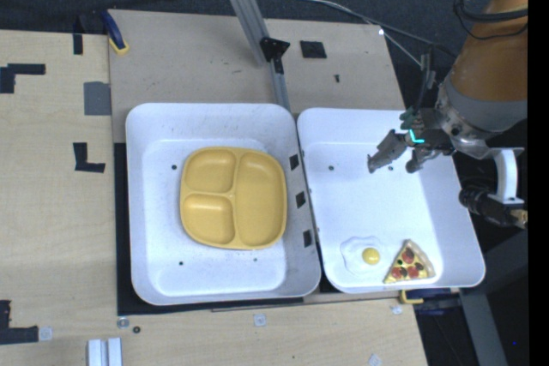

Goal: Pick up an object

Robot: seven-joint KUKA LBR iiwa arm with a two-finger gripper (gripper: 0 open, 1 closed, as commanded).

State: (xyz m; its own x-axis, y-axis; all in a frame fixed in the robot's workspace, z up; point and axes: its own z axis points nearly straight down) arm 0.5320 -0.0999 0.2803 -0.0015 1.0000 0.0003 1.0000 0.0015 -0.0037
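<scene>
Partly hidden by the wrist, the gripper (400, 155) hangs spread and empty over the right bin (343, 133).

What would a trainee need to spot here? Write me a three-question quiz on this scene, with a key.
1. True or false: the yellow plate lies in the right bin.
2. Which two things lie near the right bin's front edge?
A. a fried egg and a pizza slice
B. a cup and a spoon
C. two plates
3. Fill in: the hand hangs over the ____ bin, apart from the food.

Key
1. False: it lies in the left bin.
2. A
3. right
</scene>
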